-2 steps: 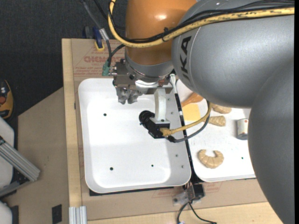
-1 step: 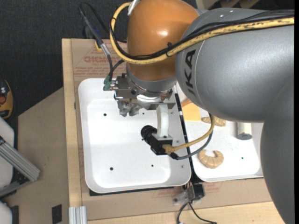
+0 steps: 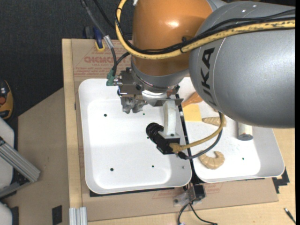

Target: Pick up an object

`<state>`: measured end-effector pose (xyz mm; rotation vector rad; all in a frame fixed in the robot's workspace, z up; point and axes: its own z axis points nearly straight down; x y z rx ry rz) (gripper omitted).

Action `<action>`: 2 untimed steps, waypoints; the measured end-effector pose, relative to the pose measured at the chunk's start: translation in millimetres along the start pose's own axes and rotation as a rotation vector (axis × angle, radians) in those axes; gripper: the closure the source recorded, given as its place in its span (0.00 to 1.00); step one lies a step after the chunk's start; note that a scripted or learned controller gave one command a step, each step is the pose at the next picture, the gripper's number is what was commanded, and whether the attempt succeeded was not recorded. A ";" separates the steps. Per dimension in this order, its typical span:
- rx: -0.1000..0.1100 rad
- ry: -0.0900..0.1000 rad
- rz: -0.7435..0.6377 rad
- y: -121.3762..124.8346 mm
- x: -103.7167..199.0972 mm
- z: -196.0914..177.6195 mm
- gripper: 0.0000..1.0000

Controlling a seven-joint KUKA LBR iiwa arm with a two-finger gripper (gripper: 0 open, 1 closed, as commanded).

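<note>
From my station I see a pale tabletop (image 3: 44, 135) against a dark floor. A brown cardboard sheet (image 3: 72, 69) with red print lies on it, under two shallow white plastic bins set side by side.

The grey arm (image 3: 253, 55) comes in from the right and covers most of the upper picture, with its glossy orange band (image 3: 164, 22) sitting above the wrist. The jaws hang below that band, over the far part of the left bin (image 3: 93, 139) and near the wall it shares with the right bin (image 3: 262, 161). From this angle I cannot tell whether the jaws are spread or pressed together, and I see nothing between them.

Everything there is to pick lies in the right bin. A flat yellow square block (image 3: 193, 112) rests near the shared wall, partly under the arm. Just beside it is a small tan cone-shaped piece (image 3: 212, 121). A tan curved croissant-shaped piece (image 3: 213, 159) lies toward the near edge, apart from the others. A short grey cylinder (image 3: 244, 135) stands further right, its top hidden by the arm.

At the far edge of the cardboard sheet a small blue and yellow clamp (image 3: 99, 40) grips the board.
</note>
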<state>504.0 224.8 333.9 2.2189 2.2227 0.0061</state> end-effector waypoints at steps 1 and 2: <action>0.001 0.000 0.000 0.5 0.7 -8.6 1.00; 0.006 -0.001 0.000 -26.1 0.1 -19.9 1.00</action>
